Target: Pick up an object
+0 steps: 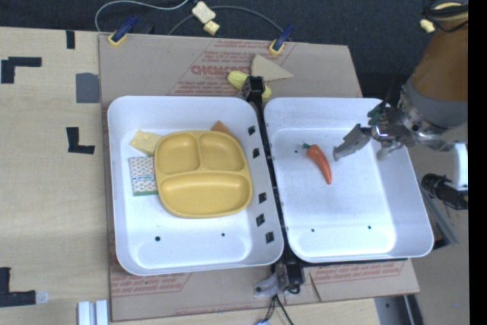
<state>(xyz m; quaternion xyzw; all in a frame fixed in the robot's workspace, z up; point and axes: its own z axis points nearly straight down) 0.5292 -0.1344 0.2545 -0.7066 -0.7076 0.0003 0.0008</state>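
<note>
In the camera view, the pick looks barely begun. The carrot lies flat on the floor of the right bin, in its upper left part, untouched and apart from everything else. The gripper hangs just to the carrot's right, near it but not in contact, and carries nothing. One grey finger shows clearly, slanting down toward the carrot; the rest of the tool is lost against the wrist, so whether the fingers are spread or pressed together cannot be told from here. Judging by this, all of the task is left: the arm has to come over the carrot, descend, close on it and lift.

The carrot is a small orange toy, slim and tapered, with a dark green tip at its upper end and its point toward the lower right. It lies on a slant, and it looks light and smooth, likely to roll or slip if pinched off centre.

The left bin holds a yellow divided plate with a few flat pieces tucked beside it.
</note>
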